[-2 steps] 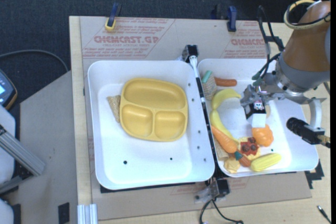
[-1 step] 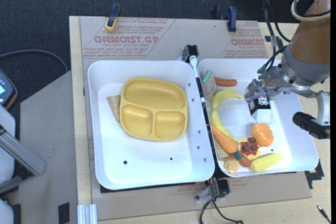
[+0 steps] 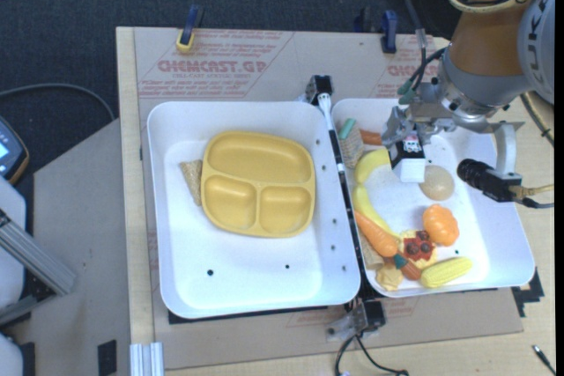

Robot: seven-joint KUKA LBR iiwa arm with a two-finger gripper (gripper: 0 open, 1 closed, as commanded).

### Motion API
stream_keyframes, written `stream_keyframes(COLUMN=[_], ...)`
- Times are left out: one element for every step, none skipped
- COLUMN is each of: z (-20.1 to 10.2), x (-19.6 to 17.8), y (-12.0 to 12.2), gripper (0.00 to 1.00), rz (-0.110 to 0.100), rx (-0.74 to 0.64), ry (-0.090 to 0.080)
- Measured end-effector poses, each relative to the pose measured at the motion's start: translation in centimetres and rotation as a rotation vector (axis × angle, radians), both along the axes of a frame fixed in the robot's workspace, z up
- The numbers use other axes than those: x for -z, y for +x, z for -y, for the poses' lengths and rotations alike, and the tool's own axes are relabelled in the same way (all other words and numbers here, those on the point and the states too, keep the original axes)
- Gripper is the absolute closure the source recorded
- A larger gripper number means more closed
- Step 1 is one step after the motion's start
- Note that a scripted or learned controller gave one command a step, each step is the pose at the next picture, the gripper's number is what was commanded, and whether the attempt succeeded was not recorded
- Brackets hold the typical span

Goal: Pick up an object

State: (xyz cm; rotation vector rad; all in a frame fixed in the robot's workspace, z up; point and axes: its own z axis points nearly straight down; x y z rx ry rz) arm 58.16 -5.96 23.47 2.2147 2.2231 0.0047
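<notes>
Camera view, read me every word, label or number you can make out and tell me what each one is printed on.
"CHEMCAST GP", red, large: on the brown protective sheet covering the bench board behind the left bin.
Smaller red lines above and below it: too blurred to read.
Red print behind the right bin, partly hidden by the arm: unreadable.
</notes>
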Motion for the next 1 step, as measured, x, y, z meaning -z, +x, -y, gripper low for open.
stream_keyframes(z=[-4.12], x=[1.22], y=[4.01], gripper=[1.0], rz=[0.0], rx=[0.001], ry=[-0.001])
